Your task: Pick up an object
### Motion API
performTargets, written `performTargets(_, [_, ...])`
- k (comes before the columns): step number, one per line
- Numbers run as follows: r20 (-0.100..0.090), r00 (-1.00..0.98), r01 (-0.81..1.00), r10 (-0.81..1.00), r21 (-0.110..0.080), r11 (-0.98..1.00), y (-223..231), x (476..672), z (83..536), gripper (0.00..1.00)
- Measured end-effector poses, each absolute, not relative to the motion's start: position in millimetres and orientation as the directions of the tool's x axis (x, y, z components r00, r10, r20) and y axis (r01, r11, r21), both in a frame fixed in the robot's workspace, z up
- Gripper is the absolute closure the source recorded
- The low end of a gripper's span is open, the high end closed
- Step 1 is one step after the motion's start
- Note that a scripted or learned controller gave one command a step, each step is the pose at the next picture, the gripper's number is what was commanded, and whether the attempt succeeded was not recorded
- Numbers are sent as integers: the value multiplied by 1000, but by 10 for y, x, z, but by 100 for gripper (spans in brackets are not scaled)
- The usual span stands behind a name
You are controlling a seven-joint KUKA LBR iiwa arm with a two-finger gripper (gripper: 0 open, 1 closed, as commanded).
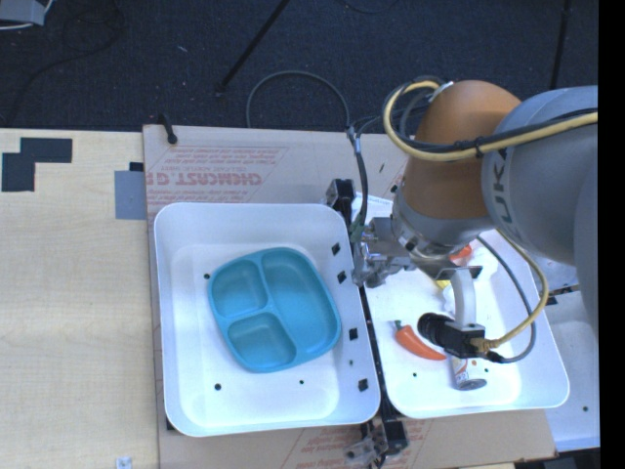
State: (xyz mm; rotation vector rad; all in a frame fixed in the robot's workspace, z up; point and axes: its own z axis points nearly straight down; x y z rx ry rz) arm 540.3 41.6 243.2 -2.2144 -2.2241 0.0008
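The jaws could close on nothing, or bump the wall between the two bins, because they seem to be near that wall and not over a toy. The orange toy (415,342) lies nearer the front of the right bin (532,384), apart from them. The blue plate (273,308) lies in the left bin (186,252). The arm (459,179) bends low over the back of the right bin. I cannot tell if the jaws are open or closed.
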Motion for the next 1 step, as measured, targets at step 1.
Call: performTargets(1, [1,-4,1000,1000,-6,4,957,5412,2275,100])
